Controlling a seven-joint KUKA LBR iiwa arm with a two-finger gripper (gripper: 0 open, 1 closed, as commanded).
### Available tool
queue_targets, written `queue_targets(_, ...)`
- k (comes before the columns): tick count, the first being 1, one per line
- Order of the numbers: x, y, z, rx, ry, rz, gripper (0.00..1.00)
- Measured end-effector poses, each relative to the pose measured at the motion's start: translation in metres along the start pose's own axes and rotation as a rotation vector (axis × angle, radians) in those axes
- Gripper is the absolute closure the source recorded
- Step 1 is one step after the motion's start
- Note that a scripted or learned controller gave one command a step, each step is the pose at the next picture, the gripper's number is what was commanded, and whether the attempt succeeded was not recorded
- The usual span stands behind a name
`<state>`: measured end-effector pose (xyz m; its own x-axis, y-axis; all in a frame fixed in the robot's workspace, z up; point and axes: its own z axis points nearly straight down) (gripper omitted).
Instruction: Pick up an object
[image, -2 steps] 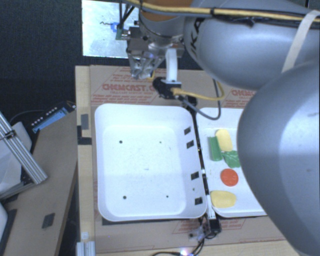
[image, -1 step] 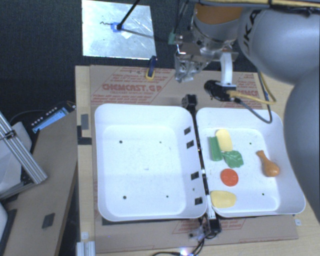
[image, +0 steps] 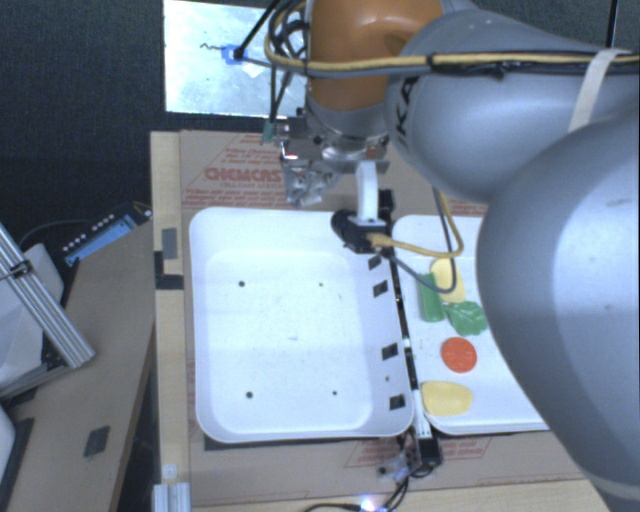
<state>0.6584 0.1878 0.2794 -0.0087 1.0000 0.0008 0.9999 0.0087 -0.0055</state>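
My gripper (image: 304, 188) hangs over the far rim of the left bin (image: 205, 330), near its back right corner, with nothing seen in it. The objects lie in the right bin (image: 490, 424): a pale yellow piece (image: 446, 278), a dark green stick (image: 431, 304), a green leafy piece (image: 467, 318), an orange-red disc (image: 459, 353) and a yellow lump (image: 447, 398). The arm's grey body covers the right side of that bin.
The bins sit side by side on a cardboard sheet (image: 235, 172), joined by a divider with black clips (image: 392, 350). A metal rail (image: 45, 310) and a blue-striped strip (image: 100, 232) lie off the bench to the left.
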Motion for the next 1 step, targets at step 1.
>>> queue_targets(1,-0.0035,0.0022,-0.0166,-0.009,0.001,0.003,1.0)
